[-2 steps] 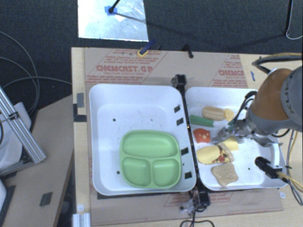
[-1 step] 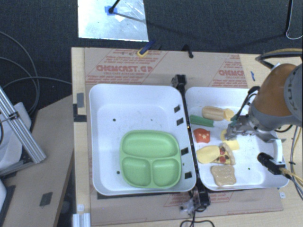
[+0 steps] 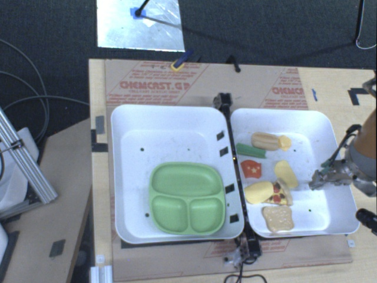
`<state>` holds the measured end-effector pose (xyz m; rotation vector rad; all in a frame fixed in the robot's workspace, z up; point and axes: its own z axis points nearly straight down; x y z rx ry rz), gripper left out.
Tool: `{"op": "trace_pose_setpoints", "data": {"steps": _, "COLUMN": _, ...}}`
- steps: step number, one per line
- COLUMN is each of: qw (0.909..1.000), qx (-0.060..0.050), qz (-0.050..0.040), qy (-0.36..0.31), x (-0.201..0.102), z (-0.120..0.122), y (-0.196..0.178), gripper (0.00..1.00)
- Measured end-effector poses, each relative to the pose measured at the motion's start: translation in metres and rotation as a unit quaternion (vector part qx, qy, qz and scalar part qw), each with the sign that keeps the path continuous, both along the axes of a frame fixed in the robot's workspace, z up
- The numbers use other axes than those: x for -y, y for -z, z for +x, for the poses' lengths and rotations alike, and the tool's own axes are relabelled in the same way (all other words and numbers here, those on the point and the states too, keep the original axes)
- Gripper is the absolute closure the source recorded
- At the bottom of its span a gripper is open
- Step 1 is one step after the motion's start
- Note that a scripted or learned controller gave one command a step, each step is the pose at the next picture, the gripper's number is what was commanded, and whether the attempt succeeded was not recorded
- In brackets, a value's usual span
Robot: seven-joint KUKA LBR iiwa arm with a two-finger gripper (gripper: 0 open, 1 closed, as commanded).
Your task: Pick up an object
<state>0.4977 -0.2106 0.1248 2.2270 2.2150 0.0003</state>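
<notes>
Several toy foods lie in the right bin [image 3: 321, 125]: a tan hot dog bun [image 3: 270, 141], a green piece [image 3: 251, 151], a red piece [image 3: 251, 169], a pale yellow piece [image 3: 286, 174], a yellow piece [image 3: 259, 191] beside a small multicoloured piece [image 3: 282, 197], and a slice of toast [image 3: 278, 218]. My gripper [image 3: 321, 179] hangs over the right side of this bin, just right of the pale yellow piece and apart from it. I see nothing held in it.
The left bin [image 3: 171, 122] holds a green divided plate [image 3: 188, 197]. A black divider [image 3: 232, 158] runs between the bins. A metal sheet [image 3: 139, 16] lies on the dark floor beyond the bench. The arm enters at the right edge.
</notes>
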Motion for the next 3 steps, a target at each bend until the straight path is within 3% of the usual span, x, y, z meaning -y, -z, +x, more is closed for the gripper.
{"op": "trace_pose_setpoints", "data": {"steps": 1, "qw": 0.9999, "qx": 0.005, "qz": 0.0001, "qy": -0.009, "x": -0.091, "z": 0.033, "y": -0.079, "gripper": 1.00}}
{"op": "trace_pose_setpoints", "data": {"steps": 2, "qw": 1.0000, "qx": 0.000, "qz": 0.0004, "qy": -0.002, "x": -0.072, "z": -0.006, "y": 0.033, "gripper": 1.00}}
{"op": "trace_pose_setpoints", "data": {"steps": 3, "qw": 0.9999, "qx": 0.006, "qz": 0.0008, "qy": -0.009, "x": -0.141, "z": 0.024, "y": -0.065, "gripper": 1.00}}
